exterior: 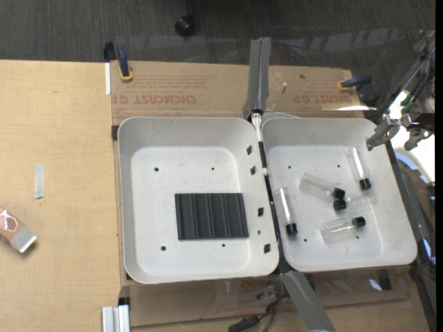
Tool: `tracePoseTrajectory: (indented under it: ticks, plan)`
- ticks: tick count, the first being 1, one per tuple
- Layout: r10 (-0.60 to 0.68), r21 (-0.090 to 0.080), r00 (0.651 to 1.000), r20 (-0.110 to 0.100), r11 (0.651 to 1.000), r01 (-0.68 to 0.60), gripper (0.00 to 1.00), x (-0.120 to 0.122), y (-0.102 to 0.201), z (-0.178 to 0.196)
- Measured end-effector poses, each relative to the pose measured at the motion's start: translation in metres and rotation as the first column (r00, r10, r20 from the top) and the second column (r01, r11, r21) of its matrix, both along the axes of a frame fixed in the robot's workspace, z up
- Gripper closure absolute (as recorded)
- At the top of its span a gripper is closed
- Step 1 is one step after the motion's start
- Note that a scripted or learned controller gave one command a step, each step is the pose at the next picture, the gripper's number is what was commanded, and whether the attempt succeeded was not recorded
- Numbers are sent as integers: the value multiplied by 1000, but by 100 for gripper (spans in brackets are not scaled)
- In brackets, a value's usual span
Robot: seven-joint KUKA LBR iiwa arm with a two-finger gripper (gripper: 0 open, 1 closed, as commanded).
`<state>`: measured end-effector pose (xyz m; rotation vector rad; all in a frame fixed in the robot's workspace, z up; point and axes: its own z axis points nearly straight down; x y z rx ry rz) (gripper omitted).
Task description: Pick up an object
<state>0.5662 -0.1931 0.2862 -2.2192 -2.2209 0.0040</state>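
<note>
Camera view – fingers (396, 133) spread, over right bin (408, 244) rim, four vials (322, 187) inside, black rack (211, 215) in left bin (128, 185)

Left bin (138, 185) holding black ridged block (211, 216); right bin (394, 254) with four clear black-capped tubes (322, 187)

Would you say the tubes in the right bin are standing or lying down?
Lying down: each clear tube rests lengthwise on the right bin floor.

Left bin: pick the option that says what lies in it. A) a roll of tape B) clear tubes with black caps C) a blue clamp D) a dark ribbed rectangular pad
D: a dark ribbed rectangular pad lies flat on the floor of the left bin, while the clear tubes with black caps lie in the right bin.
</note>
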Motion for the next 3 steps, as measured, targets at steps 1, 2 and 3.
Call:
tracePoseTrajectory:
  ticks: [1, 2, 3]
  plan:
    - [95, -2, 995, 3, 995, -95, 0, 13, -30, 36]
    - [143, 0, 990, 1, 990, -143, 0, 13, -29, 1]
    - [196, 0, 981, 1, 981, -196, 0, 27, -28, -41]
